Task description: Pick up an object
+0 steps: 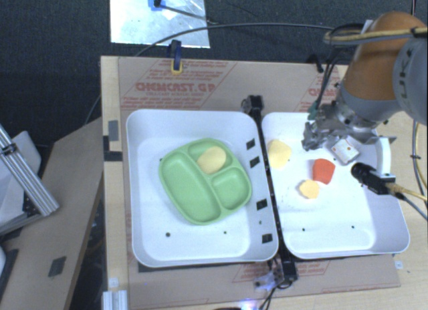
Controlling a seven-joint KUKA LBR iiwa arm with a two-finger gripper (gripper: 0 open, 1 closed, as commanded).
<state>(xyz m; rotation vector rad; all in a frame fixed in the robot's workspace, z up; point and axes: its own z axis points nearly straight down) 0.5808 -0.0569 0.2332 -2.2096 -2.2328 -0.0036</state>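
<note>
So nearest the camera you've got the front rims of the two white bins sitting side by side on the brown board; the left bin (144,235) and the right bin (348,235) meet along a dark seam with little black clips down it.

In the left bin there's a green divided tray (190,198), tilted a bit diagonally; a pale yellow lump (212,160) sits in its upper small compartment, the other compartments look bare.

Over in the right bin, three loose bits: a small yellow-orange piece (309,189) closest to the front, a red-orange piece (324,170) just beside it and slightly further back, nearly touching; then a pale yellow piece (279,152) further left, near the seam, apart from the other two.

The gripper (313,140) hangs over the back part of the right bin, between the pale yellow piece and the red-orange piece but up and behind both; honestly can't tell how wide the pincer is, it's just a dark grey clump from this angle; nothing visible between its tips, and it doesn't look to be touching any of the three pieces.

Behind that the arm's orange band (374,55) bulks in from the right; further back, a foil-looking sheet (157,8) lies on the dark floor.
</note>
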